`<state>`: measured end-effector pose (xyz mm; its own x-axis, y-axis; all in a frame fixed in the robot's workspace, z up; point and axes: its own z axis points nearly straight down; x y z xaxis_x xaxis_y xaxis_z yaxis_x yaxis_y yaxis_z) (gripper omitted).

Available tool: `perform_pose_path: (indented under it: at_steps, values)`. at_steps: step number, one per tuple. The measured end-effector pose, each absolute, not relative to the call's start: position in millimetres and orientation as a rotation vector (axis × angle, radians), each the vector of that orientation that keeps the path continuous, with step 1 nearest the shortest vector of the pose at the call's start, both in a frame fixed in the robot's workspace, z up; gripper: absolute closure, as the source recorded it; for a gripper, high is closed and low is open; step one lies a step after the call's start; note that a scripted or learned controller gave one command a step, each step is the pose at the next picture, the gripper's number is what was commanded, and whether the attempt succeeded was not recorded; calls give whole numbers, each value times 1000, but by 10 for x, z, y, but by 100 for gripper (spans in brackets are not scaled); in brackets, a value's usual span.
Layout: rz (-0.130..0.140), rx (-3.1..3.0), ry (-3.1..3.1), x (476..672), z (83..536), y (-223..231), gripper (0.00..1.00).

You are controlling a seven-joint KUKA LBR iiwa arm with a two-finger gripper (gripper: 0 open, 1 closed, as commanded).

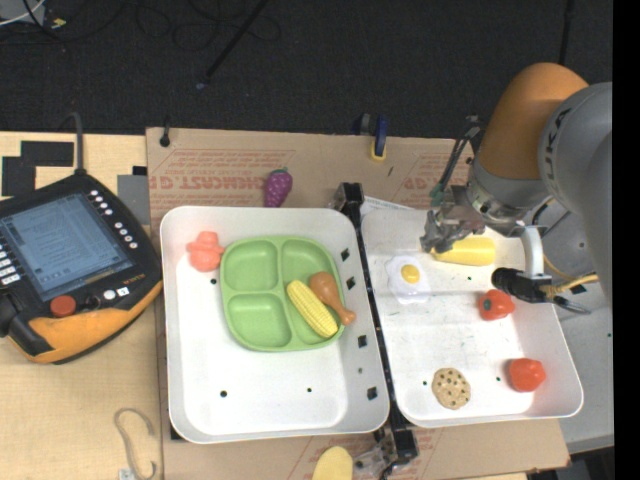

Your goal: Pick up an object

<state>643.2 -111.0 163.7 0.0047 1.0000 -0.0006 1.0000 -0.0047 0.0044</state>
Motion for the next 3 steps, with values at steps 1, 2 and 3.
perform_pose_path:
  at_steps: [1, 2, 3]
  values:
    - [3, 2227, 2213, 6428, 2071, -1163, 100]
    - [1, 2227, 2216, 6427, 2286, -1185, 100]
    - [-2, 2222, 2227, 6187, 2316, -663, 100]
